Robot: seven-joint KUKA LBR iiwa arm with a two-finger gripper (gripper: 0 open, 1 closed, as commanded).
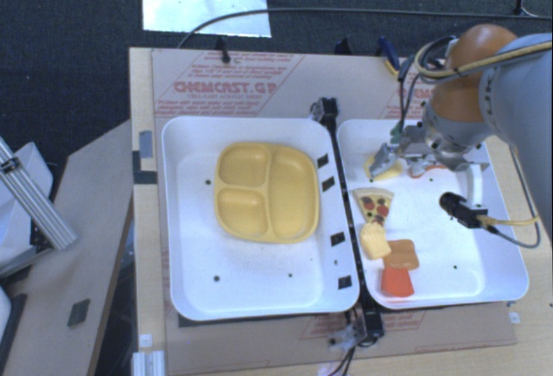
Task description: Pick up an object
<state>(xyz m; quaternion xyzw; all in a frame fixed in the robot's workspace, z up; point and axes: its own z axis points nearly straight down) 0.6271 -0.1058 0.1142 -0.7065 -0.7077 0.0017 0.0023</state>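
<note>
Reaching down near the right bin's [510, 279] back edge, I am pinching a yellow toy piece [381, 164] in my gripper [390, 160]; it looks light, stiff, slippery.

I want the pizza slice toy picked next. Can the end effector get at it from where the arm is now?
Probably yes. The pizza slice lies flat in the right bin, uncovered, just below the end effector. The yellow block sits close to its lower tip, which could crowd a grasp there.

Two white bins [199, 296] — one yellow plate [266, 191], five food toys [375, 207].
</note>
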